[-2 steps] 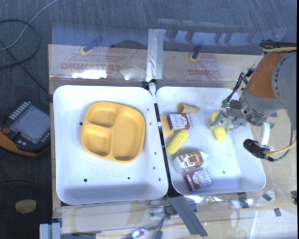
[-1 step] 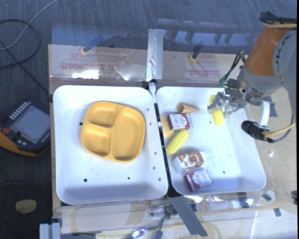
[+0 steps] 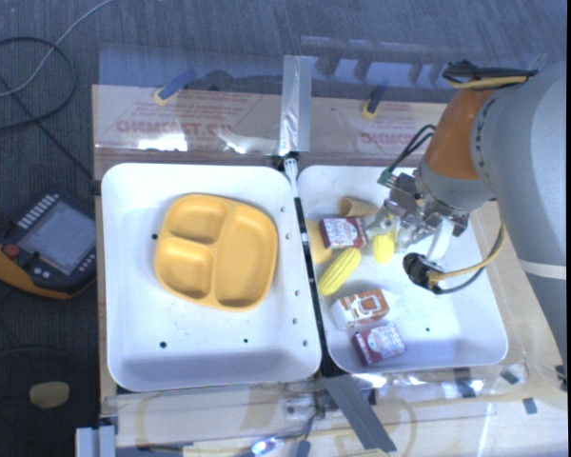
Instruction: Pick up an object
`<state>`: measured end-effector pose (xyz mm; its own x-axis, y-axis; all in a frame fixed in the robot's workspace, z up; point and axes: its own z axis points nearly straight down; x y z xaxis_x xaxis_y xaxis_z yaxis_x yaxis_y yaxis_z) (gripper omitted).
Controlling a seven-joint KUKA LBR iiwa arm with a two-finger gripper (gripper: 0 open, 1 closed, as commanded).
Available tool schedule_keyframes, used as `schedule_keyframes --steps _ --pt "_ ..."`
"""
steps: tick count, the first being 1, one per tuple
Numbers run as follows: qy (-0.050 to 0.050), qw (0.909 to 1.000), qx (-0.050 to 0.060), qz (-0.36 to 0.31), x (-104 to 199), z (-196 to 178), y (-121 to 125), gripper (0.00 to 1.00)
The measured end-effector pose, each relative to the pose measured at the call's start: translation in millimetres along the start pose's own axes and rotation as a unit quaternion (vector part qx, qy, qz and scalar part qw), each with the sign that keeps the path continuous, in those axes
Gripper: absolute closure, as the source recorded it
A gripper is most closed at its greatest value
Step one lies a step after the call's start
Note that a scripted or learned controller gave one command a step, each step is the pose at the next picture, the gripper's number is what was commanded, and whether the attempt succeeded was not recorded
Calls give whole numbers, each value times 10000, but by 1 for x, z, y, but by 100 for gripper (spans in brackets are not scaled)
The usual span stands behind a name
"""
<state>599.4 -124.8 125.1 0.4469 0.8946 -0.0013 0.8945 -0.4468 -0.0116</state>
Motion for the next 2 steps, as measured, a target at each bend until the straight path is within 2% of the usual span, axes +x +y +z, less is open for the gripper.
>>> schedule_keyframes --steps 1,2 --pt "-19 9985 -18 -539 50 -69 44 100" --pt "-18 9998 -14 -188 76 -91 33 100"
